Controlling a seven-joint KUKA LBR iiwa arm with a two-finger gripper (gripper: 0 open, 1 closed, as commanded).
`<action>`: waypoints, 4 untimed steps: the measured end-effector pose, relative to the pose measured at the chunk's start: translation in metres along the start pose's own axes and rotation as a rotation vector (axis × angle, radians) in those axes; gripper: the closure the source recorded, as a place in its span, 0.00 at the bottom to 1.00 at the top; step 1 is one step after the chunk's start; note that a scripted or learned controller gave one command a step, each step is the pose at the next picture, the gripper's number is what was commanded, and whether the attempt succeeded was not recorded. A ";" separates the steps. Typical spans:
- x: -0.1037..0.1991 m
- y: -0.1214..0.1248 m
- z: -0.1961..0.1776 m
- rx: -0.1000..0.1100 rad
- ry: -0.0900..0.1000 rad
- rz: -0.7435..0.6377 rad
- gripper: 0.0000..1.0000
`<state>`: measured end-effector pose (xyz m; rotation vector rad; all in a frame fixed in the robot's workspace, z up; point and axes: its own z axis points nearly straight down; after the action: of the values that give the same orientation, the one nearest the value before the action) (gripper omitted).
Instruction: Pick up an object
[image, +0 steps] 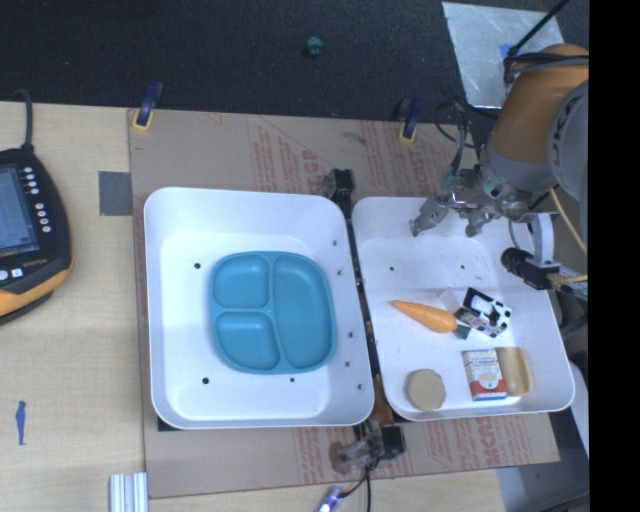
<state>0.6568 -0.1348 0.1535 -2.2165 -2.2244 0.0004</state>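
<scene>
On the desk (70, 400) sit two white bins side by side. The left bin (170, 390) holds one blue plate (272, 312) with three compartments, lying flat near the bin's middle.

The right bin (400, 250) holds four small things, all in its near half. One carrot (425, 316), orange and tapered, lies on its side with the thin tip pointing left. Just right of its thick end, touching or nearly so, is one small black-and-white toy (484, 313); its exact shape is too small to tell. Below the carrot lies one tan round disc (426, 389), flat, close to the bin's near rim. Right of the disc lies one small box (484, 374), white and red-orange on its face, and a tan piece sits against its right side.

The hand (447, 215) hangs over the far part of the right bin, well apart from all four things. Its two fingers (428, 216) stand spread apart with nothing between them. The grey arm (535, 120) with its orange band comes in from the right.
</scene>
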 end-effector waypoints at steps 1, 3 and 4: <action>0.012 -0.105 0.027 0.003 -0.002 -0.002 0.00; 0.005 -0.119 0.062 0.004 -0.001 -0.002 0.00; 0.004 -0.119 0.052 0.005 -0.003 -0.005 1.00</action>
<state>0.5377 -0.1310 0.1018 -2.2098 -2.2288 0.0089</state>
